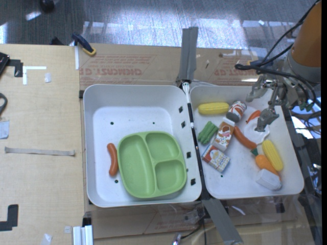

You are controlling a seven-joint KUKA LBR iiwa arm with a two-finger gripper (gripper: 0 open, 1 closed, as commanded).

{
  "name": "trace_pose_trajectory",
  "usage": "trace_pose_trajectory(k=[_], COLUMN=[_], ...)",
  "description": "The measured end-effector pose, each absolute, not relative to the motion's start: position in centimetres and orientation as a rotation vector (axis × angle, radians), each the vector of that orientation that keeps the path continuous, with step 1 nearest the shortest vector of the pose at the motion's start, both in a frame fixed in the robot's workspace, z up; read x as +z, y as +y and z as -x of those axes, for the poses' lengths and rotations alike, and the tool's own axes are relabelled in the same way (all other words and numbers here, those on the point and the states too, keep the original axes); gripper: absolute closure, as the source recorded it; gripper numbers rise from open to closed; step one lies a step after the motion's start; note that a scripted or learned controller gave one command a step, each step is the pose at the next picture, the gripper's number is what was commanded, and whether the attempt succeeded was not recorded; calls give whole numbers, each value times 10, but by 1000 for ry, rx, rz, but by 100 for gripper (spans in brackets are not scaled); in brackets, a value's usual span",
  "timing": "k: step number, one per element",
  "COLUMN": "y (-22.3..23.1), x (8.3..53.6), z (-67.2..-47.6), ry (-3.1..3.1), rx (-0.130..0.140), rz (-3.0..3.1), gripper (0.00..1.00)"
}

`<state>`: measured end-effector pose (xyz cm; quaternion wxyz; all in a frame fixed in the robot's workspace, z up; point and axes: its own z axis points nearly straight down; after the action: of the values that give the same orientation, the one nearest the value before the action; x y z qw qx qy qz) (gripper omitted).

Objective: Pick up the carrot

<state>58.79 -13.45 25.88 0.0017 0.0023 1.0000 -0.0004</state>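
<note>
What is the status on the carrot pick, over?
Gripper low over the right bin, nothing seen between its fingers. Carrot lying just below it, not lifted. Corn cob and carton crowd it on either side.

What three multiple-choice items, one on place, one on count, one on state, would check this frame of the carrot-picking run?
1. Where does the green divided plate lie?
A. In the left bin
B. In the right bin
C. On the bench outside both bins

2. How many compartments does that plate have?
A. Two
B. Three
C. Five

3. How does the gripper stand?
A. Resting on the plate
B. Low inside the right bin, among the toy food
C. Over the left bin

Answers: 1 A, the plate sits beside the sausage in the left bin. 2 B, three hollows show. 3 B, it sits near the carrot and the corn cob.
</note>
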Motion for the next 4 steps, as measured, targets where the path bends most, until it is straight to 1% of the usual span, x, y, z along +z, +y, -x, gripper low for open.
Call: trace_pose_trajectory(k=[1, 2, 3, 4], y=[-166, -200, -198, -198], x=[176, 93, 97, 97], z=[-535, -531, -503, -496], ry=[3134, 3119, 3120, 3097], rx=[-1, -1, -9, -5], rz=[163, 338, 113, -364], gripper=[0, 0, 0, 0])
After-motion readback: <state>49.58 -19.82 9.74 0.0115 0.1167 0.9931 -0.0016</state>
